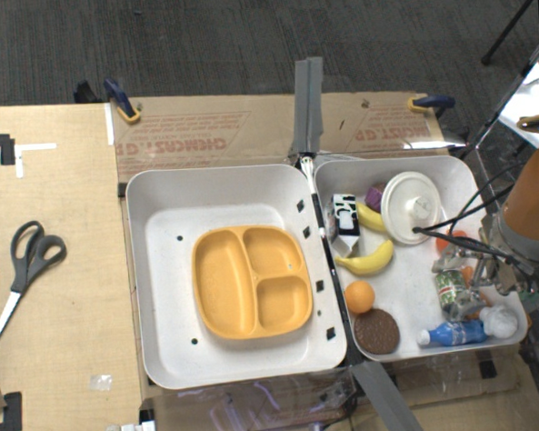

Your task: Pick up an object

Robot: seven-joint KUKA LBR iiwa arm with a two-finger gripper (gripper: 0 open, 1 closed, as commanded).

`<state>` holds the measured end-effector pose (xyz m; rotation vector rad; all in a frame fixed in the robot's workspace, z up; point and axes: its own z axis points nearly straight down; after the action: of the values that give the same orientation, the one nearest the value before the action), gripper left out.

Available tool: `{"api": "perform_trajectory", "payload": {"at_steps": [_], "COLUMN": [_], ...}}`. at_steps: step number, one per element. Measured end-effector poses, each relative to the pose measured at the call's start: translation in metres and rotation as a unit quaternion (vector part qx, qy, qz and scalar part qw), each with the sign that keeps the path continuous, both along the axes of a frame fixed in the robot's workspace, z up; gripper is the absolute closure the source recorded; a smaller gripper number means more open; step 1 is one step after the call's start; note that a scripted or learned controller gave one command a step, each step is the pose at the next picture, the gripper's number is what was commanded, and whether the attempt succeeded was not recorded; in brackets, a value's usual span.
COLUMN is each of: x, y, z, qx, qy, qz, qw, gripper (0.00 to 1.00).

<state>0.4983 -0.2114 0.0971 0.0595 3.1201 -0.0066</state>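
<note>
1. The gripper (pixel 471 275) hangs low at the right bin's (pixel 389 166) right side, just over a green can (pixel 451 290).
2. The can sits jammed against a blue bottle (pixel 454 334); a descent may nudge both and miss.

Orange divided plate (pixel 253 281) in left bin (pixel 154 263), banana (pixel 370 254), orange (pixel 358 297), bottle (pixel 459 333) in right bin (pixel 403 164)

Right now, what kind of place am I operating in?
Most likely a robotics lab bench set up for pick trials: two white bins clamped over cardboard, toy food like a banana, and scissors left on the wooden bench.
</note>
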Motion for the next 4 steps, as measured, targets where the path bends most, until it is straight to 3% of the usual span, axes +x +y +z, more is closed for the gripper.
{"api": "perform_trajectory", "payload": {"at_steps": [1,2,3,4], "x": [0.022,0.024,0.043,0.085], "y": [-0.01,-0.009,0.03,0.066], "z": [-0.003,0.008,0.129,0.005], "qx": [0.0027,0.0017,0.0033,0.0041], "qy": [0.007,0.004,0.008,0.008], "qz": [-0.1,-0.098,-0.118,-0.216], "qw": [0.995,0.9952,0.993,0.9763], "gripper": [0.0,1.0,1.0,1.0]}}
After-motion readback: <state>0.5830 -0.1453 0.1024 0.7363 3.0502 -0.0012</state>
